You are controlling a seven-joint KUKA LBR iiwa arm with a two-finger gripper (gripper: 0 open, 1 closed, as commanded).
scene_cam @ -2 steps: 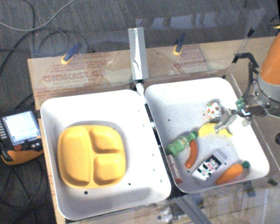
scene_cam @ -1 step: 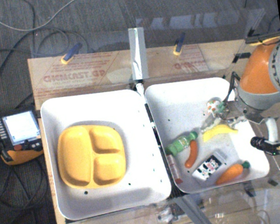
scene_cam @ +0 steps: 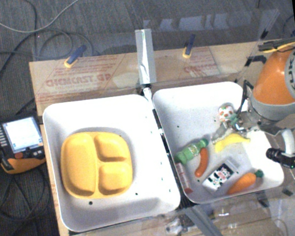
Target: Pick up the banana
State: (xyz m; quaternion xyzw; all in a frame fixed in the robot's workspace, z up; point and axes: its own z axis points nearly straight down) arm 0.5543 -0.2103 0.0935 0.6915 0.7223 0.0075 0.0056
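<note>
The banana [scene_cam: 230, 142] is small and yellow and lies in the right bin [scene_cam: 188, 100], toward its right side. My gripper [scene_cam: 234, 126] hangs just above the banana's upper edge, at the end of the grey arm with the orange band [scene_cam: 275, 83] that comes in from the right. From this angle I cannot see whether the gripper touches the banana or stays just clear of it.
Also in the right bin are a green bottle [scene_cam: 190, 151], a red-orange sausage [scene_cam: 201, 163], a black and white card box [scene_cam: 219, 176], a carrot [scene_cam: 243, 182] and a small speckled white object [scene_cam: 224, 112]. The left bin [scene_cam: 60, 113] holds a yellow divided plate [scene_cam: 95, 164].
</note>
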